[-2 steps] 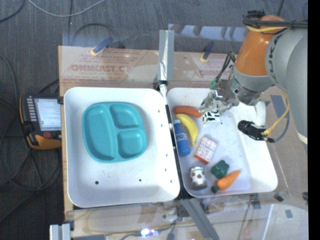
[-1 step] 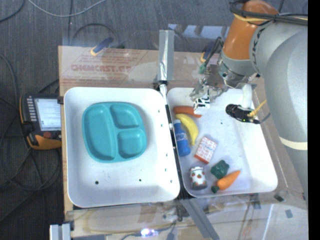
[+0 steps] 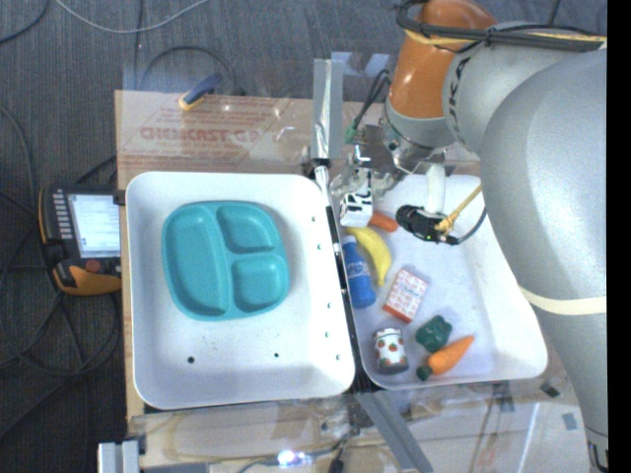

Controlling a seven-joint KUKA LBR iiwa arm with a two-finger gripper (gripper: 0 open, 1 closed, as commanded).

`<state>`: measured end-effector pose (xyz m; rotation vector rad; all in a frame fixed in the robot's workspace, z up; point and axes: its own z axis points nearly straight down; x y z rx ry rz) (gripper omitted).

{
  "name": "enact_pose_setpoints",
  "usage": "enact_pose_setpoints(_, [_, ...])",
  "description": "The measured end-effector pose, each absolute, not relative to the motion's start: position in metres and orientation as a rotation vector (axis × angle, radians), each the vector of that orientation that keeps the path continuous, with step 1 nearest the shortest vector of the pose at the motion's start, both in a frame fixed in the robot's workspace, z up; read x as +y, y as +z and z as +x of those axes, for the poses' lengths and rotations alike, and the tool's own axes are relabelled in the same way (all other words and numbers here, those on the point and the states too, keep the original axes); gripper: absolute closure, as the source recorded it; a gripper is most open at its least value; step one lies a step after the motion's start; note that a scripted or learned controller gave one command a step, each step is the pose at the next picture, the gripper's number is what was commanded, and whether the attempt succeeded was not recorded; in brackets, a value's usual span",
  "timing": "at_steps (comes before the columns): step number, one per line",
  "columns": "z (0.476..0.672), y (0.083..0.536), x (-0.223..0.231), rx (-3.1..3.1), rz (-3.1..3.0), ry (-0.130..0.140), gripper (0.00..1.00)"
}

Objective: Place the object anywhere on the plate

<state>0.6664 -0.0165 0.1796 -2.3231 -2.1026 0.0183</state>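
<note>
The big grey arm point(image 3: 552, 166) reaches in from the right, over the right bin point(image 3: 513, 358). The left bin point(image 3: 168, 363) holds a blue plate point(image 3: 226, 258) with three parts. The gripper point(image 3: 357, 187) hangs at the top left corner of the right bin, and I cannot tell how it is set. Just below it lie a yellow banana point(image 3: 372, 249) and a blue bottle point(image 3: 357, 273). Nearby are a red box point(image 3: 405, 294), an orange carrot point(image 3: 450, 354), a green toy point(image 3: 433, 332) and a small jar point(image 3: 389, 349).
</note>
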Motion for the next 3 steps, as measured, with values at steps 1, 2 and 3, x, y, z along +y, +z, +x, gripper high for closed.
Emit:
enact_pose_setpoints(1, [0.667, 0.183, 0.021, -2.136, -2.300, 0.027, 1.00])
enact_pose_setpoints(2, [0.668, 0.194, -0.023, -1.862, -2.529, 0.012, 1.00])
enact_pose_setpoints(3, [0.663, 0.193, 0.054, -1.854, -2.534, 0.013, 1.00])
